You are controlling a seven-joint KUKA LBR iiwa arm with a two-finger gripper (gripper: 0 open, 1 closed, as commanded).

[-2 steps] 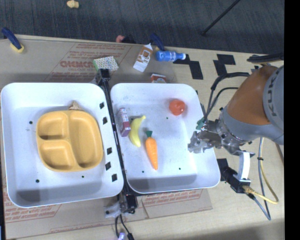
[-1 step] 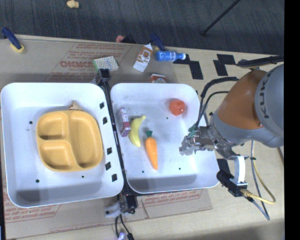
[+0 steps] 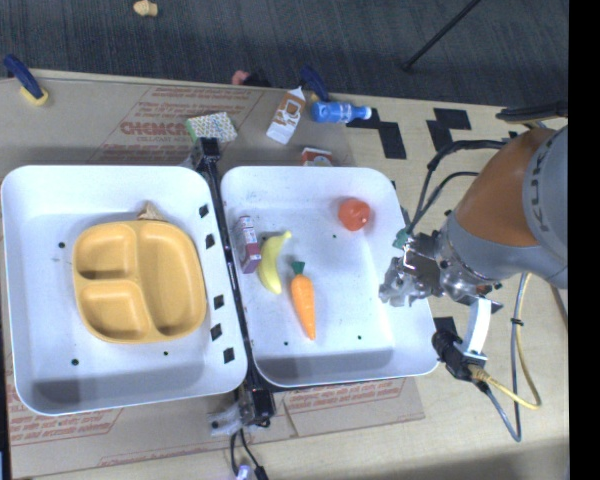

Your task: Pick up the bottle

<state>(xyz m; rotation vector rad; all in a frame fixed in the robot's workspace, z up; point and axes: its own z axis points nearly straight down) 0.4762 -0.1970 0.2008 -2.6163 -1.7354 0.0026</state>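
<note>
Bottle (image 3: 248,243) lay at left side of right bin (image 3: 380,183), beside banana (image 3: 270,262) — untouched. Gripper (image 3: 405,273) hovered over bin's right rim, well apart from it; jaw state couldn't be told. Approach step, prob. Next: traverse left across bin, then descend.

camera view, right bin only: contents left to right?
Small purple-and-white box → banana → carrot → red tomato, with the gripper at the bin's right rim.
</note>
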